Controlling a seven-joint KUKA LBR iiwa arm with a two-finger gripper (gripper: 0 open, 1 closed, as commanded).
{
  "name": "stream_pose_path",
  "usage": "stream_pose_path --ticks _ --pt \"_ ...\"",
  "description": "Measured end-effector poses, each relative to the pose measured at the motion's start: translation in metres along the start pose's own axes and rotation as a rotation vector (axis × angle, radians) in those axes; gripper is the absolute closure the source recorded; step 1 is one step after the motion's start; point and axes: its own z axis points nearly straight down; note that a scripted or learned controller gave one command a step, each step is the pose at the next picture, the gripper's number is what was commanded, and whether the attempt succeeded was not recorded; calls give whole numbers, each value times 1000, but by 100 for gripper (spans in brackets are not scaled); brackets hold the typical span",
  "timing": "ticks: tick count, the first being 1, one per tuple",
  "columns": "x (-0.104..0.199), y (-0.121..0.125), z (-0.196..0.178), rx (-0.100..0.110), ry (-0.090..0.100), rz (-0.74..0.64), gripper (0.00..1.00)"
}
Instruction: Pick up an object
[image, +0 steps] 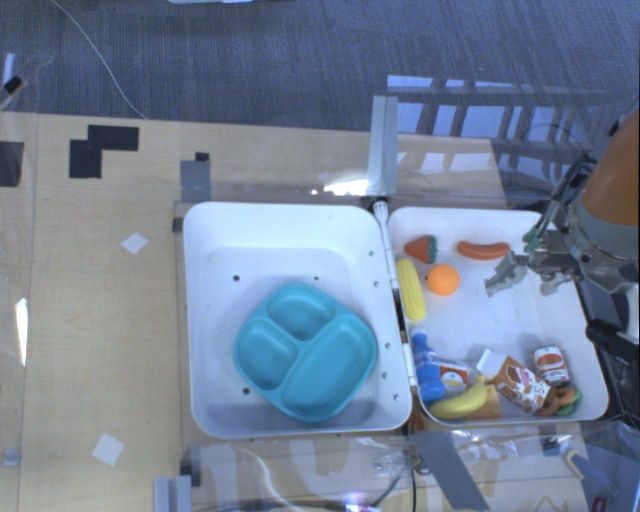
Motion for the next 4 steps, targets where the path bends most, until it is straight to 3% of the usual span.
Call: stream_pose_path --ticks 1,2,3,4 --pt "-67 -40 -35 -2 -2 120 0" --pt "-58 18 85 0 0 -55 0" --pt "-43 -47 135 -17 -6 -294 0" --pt "-57 10 116 -3 -1 31 0"
